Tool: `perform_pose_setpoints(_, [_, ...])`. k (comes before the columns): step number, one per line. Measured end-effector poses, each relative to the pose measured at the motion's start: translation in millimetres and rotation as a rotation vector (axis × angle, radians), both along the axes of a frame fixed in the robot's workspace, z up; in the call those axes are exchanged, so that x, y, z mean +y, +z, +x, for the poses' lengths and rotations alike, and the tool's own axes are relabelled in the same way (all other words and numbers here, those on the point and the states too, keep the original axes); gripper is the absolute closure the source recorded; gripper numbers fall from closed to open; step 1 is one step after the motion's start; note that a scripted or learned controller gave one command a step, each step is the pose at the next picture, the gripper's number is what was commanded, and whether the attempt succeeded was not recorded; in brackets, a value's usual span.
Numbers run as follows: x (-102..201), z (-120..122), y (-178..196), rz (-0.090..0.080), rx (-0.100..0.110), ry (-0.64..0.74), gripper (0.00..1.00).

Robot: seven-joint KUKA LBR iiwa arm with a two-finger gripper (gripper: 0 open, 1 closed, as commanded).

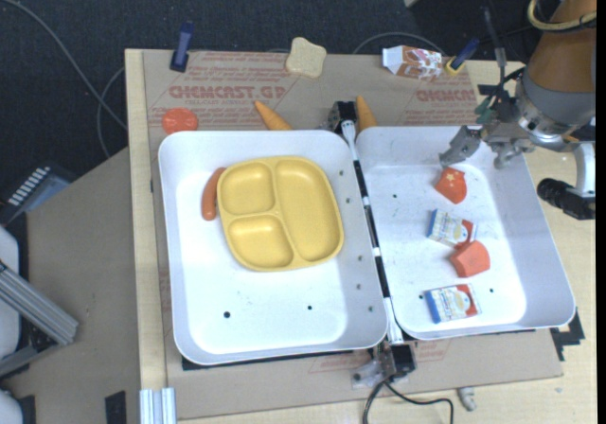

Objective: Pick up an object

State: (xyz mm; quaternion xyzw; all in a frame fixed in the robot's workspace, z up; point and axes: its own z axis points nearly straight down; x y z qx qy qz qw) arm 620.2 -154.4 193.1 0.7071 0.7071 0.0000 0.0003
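Jaws stood apart and empty — the gripper [471, 150] hung over the right bin [530, 252] near its one o'clock corner, two grey fingers splayed downward. Just below them, toward seven o'clock from the fingertips, lay an orange piece [452, 186], small, rounded and wedge-like, the nearest thing to take. It looked like moulded plastic toy food: probably light, stiff and a little slick, so a grip across its narrower sides should hold best. Further down the bin at six o'clock sat a small carton [448, 227] with blue and white print, then an orange block [471, 259], then a second carton [450, 303] near the bottom rim. Those cartons looked boxy and flat-sided — likely easy to pinch, though light enough to slide.

At nine o'clock, the left bin [189, 318] held a yellow tray [280, 212] with three compartments, smooth and glossy, and a sausage [209, 195] touching its left edge. Both bins were shallow white plastic with rounded corners, resting on brown printed cardboard [227, 86].
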Motion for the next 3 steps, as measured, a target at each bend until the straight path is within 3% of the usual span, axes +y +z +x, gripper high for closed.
perform_pose_setpoints(1, [-15.8,15.0,-106.2,0.001,0.004,-0.001,0.0])
perform_pose_setpoints(2, [-15.8,16.7,-94.2,0.0,-0.001,0.0,1.0])
perform_pose_setpoints(3, [59.1,-3.7,-56.8,0.003,0.001,0.002,1.0])
